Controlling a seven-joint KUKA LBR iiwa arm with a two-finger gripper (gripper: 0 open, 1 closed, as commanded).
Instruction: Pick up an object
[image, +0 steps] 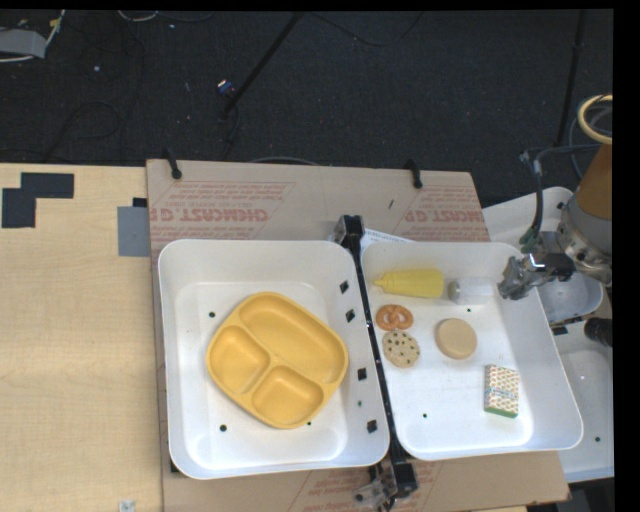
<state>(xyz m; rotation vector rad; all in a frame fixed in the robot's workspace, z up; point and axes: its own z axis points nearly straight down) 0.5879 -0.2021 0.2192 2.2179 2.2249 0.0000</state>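
Five small things are sitting close together in the right bin (560, 400); the gripper (520, 272), its fingers' spread untellable, is hovering at the rim, risking a clip or miss.

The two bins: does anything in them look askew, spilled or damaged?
Nothing looks spilled or damaged. The yellow divided plate lies turned at a slant in the left bin. In the right bin, the mustard bottle lies on its side, near the pretzel, cookie, round biscuit and small carton.
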